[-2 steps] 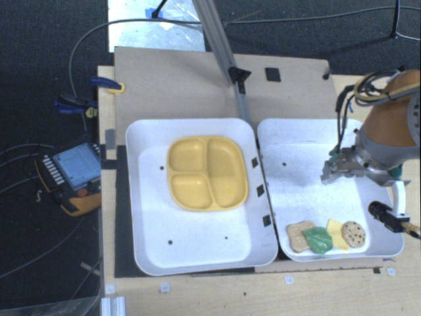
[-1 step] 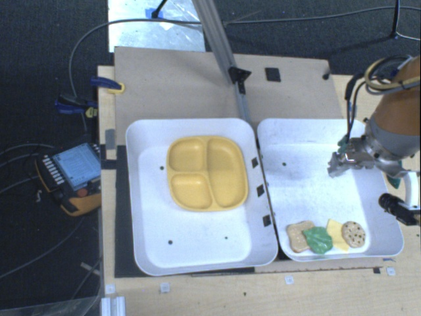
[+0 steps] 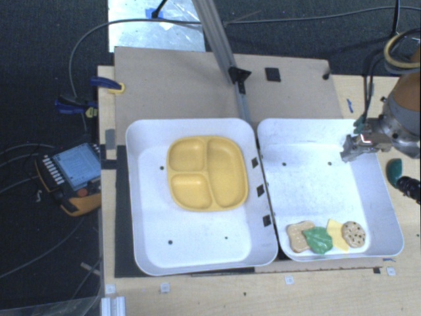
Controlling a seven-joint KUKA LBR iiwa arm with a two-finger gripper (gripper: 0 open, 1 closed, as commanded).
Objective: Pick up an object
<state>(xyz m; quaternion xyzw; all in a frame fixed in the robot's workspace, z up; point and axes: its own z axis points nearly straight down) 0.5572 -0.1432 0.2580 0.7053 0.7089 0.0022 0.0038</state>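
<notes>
In the right bin (image 3: 316, 176), along its near edge, lies a small cluster of toy food: a tan toast slice (image 3: 299, 236), a green leafy piece (image 3: 319, 240), a yellow cheese wedge (image 3: 337, 232) and a chocolate-chip cookie (image 3: 354, 234). The gripper (image 3: 352, 149) hangs over the right bin's far right side, well above and behind the cluster, touching none of the pieces. Nothing shows between its fingers.
The left bin (image 3: 151, 242) holds a yellow three-compartment plate (image 3: 207, 173). A slanted metal pole (image 3: 220, 45) rises behind the bins. Clamps, cables and a handheld device (image 3: 72, 170) lie off the bench to the left. A green object (image 3: 395, 170) sits beside the right bin's right edge.
</notes>
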